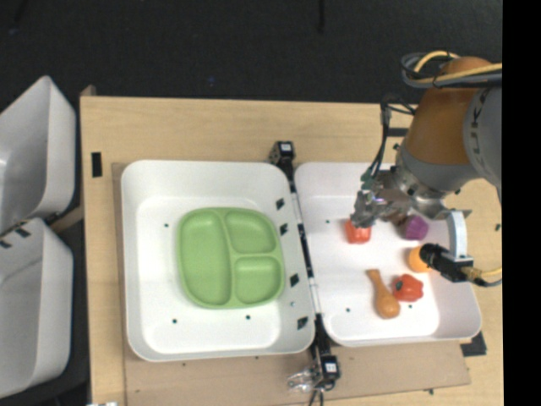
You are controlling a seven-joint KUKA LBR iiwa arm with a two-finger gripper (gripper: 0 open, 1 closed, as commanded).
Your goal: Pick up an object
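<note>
Camera view from above the bench (211, 129), showing two shallow white bins side by side. The left bin (152, 328) carries a green divided plate (228, 256) near its centre. The right bin (338, 184) carries the loose objects: a small red-orange block (358, 233) toward the middle of its floor, a purple piece (415, 227) nearer its right wall, an orange round object (418, 259) just below that, a tan gourd-shaped piece (382, 294) and a red pepper-like piece (408, 288) toward its near right corner. The arm (444, 134) enters over the right bin's far right corner, and the gripper (365, 214) stands low over the bin floor, directly above and apparently touching the red-orange block, which is the likely target. Whether the jaws are spread or closed cannot be told at this slant, since the wrist body covers them. The block appears to rest on the bin floor, so the approach and descent look complete, whereas a secure grasp and the lift are judged as remaining. Every other object lies apart from the gripper and seems unengaged; the purple piece sits closest to the wrist and could be nudged on the way up.
</note>
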